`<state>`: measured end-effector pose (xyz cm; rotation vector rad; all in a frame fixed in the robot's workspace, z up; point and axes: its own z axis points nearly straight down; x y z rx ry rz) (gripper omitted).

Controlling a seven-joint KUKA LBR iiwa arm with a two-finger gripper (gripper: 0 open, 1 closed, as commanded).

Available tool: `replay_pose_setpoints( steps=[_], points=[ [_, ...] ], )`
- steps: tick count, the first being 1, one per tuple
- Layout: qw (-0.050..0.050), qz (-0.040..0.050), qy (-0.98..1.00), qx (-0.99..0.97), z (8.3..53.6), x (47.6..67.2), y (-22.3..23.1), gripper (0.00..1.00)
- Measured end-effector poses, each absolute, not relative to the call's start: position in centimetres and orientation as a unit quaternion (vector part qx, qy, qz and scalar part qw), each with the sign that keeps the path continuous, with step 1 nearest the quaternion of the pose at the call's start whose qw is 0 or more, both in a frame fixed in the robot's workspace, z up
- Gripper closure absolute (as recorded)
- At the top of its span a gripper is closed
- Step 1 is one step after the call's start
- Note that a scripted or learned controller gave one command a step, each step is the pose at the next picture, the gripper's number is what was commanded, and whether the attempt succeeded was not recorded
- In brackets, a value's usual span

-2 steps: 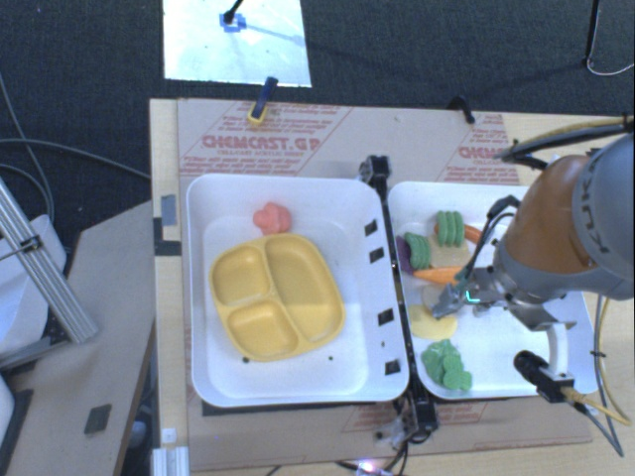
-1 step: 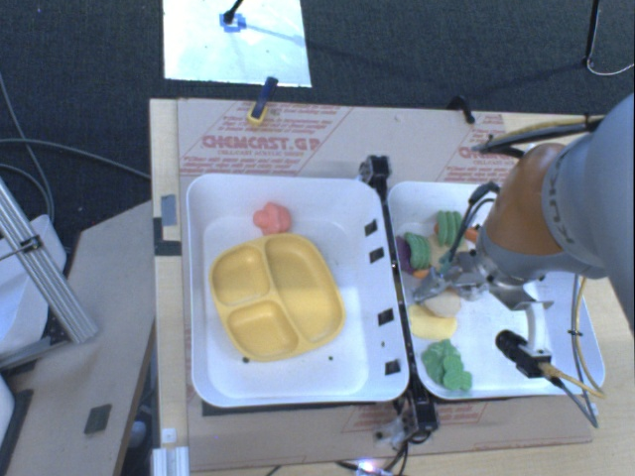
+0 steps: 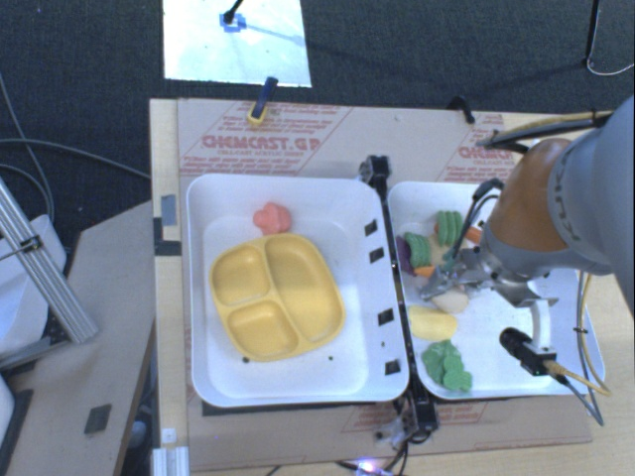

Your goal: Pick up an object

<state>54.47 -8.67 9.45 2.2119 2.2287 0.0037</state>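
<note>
My gripper [image 3: 435, 287] hangs low in the right bin [image 3: 496, 365], near its left wall. It is just above a pale cream item [image 3: 452, 301] and a yellow oval piece [image 3: 433, 322]. A green knobbly piece [image 3: 446, 367] lies nearer the front. Behind the gripper lie a green ribbed piece [image 3: 448, 225], a green and orange piece [image 3: 417, 248] and a purple piece [image 3: 405, 257] against the wall. The grey arm with its orange band [image 3: 526, 206] covers the bin's right part. Nothing is visibly held.
The left bin [image 3: 213, 385] holds a yellow three-compartment plate [image 3: 276, 297] and a pink piece [image 3: 271, 217] behind it. A black divider with clips [image 3: 389, 276] separates the bins. A blue and yellow tool [image 3: 263, 101] lies on the board behind.
</note>
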Motion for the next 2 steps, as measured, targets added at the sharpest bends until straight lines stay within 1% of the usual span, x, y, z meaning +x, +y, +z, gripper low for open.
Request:
replay_pose_setpoints(
  steps=[1,2],
  points=[
    [0.003,0.0050,0.711,0.703,19.0,57.0,-2.5,1.00],
    [-0.002,-0.0012,0.707,0.707,18.4,49.2,-2.5,1.00]
  ],
)
